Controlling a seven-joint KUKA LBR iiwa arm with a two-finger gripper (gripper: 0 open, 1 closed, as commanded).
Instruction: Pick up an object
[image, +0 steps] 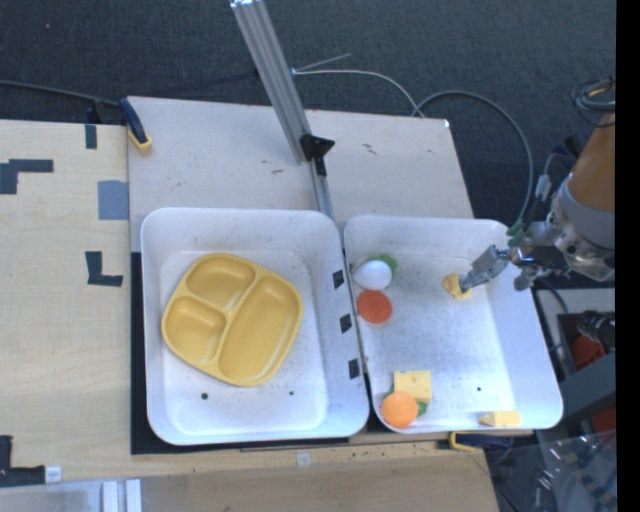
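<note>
Gripper (480, 272) over right bin (520, 330), upper right part; small yellow piece (457, 287) at the fingertips, touching or just beside them, can't tell if it's between them or how far apart they stand. Right bin: one white ball (374, 273), one red disc (375, 307), one orange ball (399, 409), one yellow block (413, 384), one yellow wedge (500, 419). Left bin (160, 330): one yellow divided plate (233, 318).

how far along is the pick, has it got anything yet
Done: the arm has reached over the right bin, with the gripper low beside a small yellow piece. In hand: nothing visibly gripped. Left: closing on an object and lifting it; the white ball and orange ball lie untouched.
</note>
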